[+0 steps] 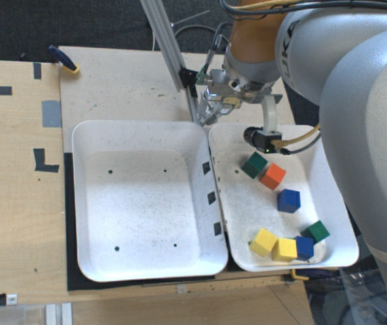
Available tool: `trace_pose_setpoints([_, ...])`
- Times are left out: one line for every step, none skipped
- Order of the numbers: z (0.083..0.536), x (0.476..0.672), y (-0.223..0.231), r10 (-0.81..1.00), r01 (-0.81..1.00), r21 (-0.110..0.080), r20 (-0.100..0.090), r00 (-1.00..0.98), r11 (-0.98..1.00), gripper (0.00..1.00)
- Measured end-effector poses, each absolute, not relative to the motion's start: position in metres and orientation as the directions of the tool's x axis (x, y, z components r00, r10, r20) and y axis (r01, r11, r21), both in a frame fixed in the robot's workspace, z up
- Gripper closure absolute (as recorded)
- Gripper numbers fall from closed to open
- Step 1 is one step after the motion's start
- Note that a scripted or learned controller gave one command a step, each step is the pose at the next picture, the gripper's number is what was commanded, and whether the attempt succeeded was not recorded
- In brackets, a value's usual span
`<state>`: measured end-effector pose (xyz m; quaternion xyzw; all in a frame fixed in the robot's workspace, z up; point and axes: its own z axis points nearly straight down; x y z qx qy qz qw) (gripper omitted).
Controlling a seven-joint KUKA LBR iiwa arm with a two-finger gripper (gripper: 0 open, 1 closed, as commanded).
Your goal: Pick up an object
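Blocks lie in the right white plastic bin (329, 181), seven small cubes in all. A dark green cube (253, 164) sits toward the far end of that bin, and an orange cube (272, 176) touches it on its right, near side. A blue cube (289, 200) sits alone a little nearer. At the near end, a yellow cube (263, 242) lies next to a second yellow cube (286, 249). A second blue cube (304, 247) touches that one on the right, and a second green cube (316, 231) sits just beyond it.

Above the far edge of this bin hangs the metal two-finger gripper (210, 110), over the spot where the two bins meet. Nothing sits between its fingers, and I cannot tell how far apart they are. It is well apart from every cube.

The grey arm with the orange band (268, 19) reaches in from the right. A small black part with a tan cable (261, 139) hangs below the wrist, just beyond the dark green cube.

The left white plastic bin (139, 195) lies beside the right one, touching it along one edge. Both rest on a pale wooden bench (17, 181).
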<state>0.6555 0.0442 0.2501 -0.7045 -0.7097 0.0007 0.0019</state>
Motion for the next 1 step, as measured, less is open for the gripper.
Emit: trace_pose_setpoints([0.2436, 0.6564, 0.0986, 1.0, 1.0, -0.002, 0.001, -0.007, 0.007, 1.0])
